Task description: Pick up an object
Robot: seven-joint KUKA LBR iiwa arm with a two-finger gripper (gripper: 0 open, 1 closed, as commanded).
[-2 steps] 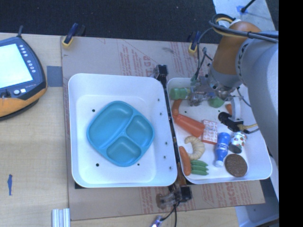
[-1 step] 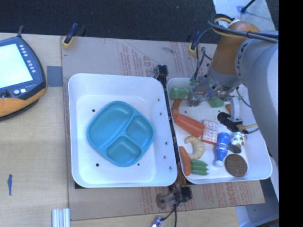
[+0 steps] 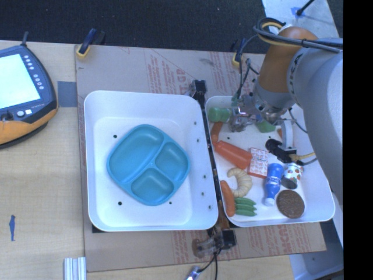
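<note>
We are watching the arm reach in from the right and hang its gripper low over the far-left corner of the right bin. We cannot tell how the gripper is set; cables and the wrist housing are crowding it, and we are seeing nothing held.

The candidate objects are all lying in the right bin. A green item is sitting just beside the gripper at the bin's far wall, and another green piece is partly hidden under the wrist. Nearer the camera we are noting an orange bottle-like piece, a small red-and-white packet, a pale curled shrimp-like piece, a blue bottle, a carrot, green pea pods and a round brown disc. The left bin is carrying a blue divided plate.

Risks we are judging from here:
- The gripper is working close to the corner; a descent there could strike the bin wall or the divider between the bins and stop short.
- The green item looks rounded and is sitting against the wall, so we are expecting it may roll or squirt sideways.
- The objects are packed near each other; a closure could catch two, or nudge the orange piece.
- The wrist is hiding the contact point, so a miss may be going unseen.
</note>
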